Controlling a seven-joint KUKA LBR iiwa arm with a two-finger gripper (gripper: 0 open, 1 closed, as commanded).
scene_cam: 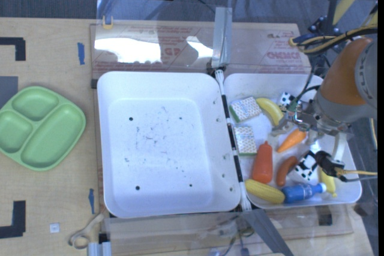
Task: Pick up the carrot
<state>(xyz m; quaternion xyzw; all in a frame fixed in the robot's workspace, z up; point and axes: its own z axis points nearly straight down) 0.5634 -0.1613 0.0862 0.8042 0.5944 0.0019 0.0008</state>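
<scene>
Jaws of the gripper [298, 129] sat over the carrot [292, 140], their opening impossible to tell, orange bottle [261, 162] just left, sausage [285, 170] below

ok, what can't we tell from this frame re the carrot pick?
- Claw: fingers too small and cluttered in the camera view to read as open or shut.
- Carrot: its upper end sits under the claw, so contact is unclear.
- Blue bottle: label too small to read.
</scene>
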